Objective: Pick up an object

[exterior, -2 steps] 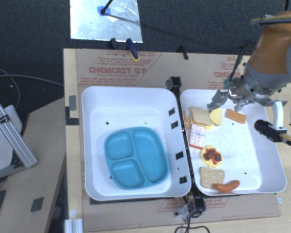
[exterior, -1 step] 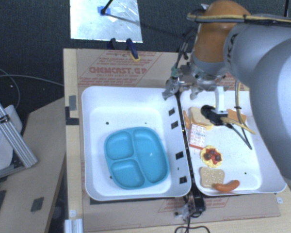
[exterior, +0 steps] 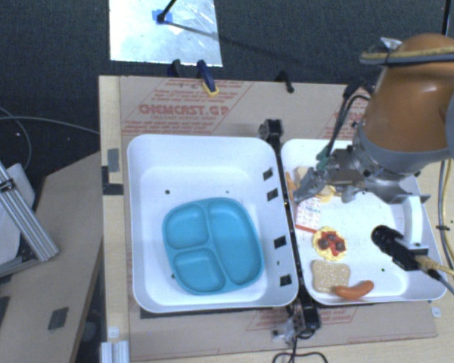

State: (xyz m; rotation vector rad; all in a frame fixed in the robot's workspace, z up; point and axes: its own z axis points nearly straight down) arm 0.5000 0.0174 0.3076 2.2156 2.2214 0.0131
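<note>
An orange toy sausage [exterior: 353, 290] and tan bread slice [exterior: 331, 275] are lying at the right white bin's [exterior: 420, 297] six o'clock edge. At ten o'clock the grey gripper [exterior: 309, 183] is hovering; its grip state is unclear.

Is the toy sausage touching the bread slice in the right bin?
Touching. The camera view shows the sausage lying against the lower right edge of the bread slice, with no white bin floor between them.
</note>
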